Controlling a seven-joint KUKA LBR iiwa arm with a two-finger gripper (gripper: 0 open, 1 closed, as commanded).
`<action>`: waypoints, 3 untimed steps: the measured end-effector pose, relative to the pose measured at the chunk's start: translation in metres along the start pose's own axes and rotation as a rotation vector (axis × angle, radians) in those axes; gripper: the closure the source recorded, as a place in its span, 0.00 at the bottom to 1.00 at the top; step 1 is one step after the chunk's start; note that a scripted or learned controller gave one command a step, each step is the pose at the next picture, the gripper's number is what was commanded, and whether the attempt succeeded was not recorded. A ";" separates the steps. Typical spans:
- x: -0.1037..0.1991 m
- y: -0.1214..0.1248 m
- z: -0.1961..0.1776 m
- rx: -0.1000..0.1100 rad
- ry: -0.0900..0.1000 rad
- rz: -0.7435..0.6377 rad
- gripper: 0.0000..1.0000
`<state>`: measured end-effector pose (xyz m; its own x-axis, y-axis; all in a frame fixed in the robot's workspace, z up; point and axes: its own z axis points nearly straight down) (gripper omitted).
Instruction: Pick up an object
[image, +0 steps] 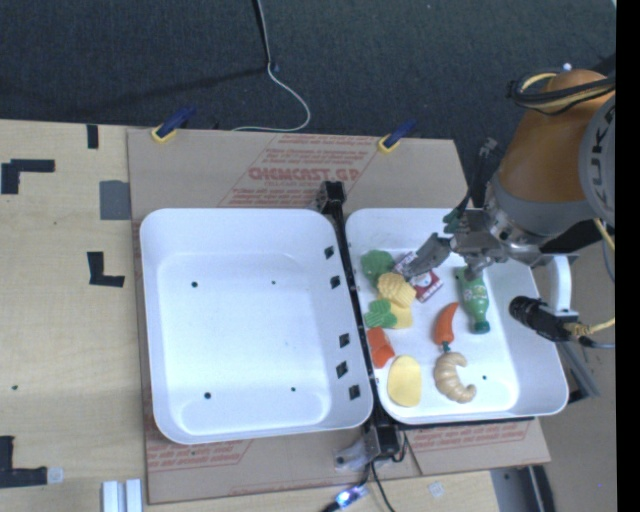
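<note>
Green plastic is what sits right under my hand (448, 255): a little toy bottle (473, 303) lying flat in the right bin (540, 400), near its far side. My hand hangs over that bin, between the bottle and a small red and white packet (424, 285). I cannot tell how wide my hand is, and I see nothing held in it.

More toys lie close by: a yellow corn (396, 291), a green leafy piece (376, 264), an orange carrot (445, 322), a tan croissant (455, 376) and a yellow lemon (404, 381). The left bin (160, 300) sits beside this one on the counter (60, 330).

I think the bottle is light, hard and a bit slippery, like most play food. It may roll if I bump it. I would grab it across the middle of its body, where it is thin enough to pinch, and squeeze gently so it does not pop out sideways.
</note>
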<state>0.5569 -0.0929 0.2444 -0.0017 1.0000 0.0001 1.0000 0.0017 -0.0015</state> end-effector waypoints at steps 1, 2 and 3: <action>-0.007 0.026 0.139 0.007 0.000 0.000 0.00; -0.006 0.027 0.122 0.002 0.001 0.000 1.00; -0.001 -0.079 0.101 0.008 0.002 0.004 1.00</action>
<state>0.4780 -0.0937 0.1433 0.0027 1.0000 0.0023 0.9999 -0.0027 -0.0097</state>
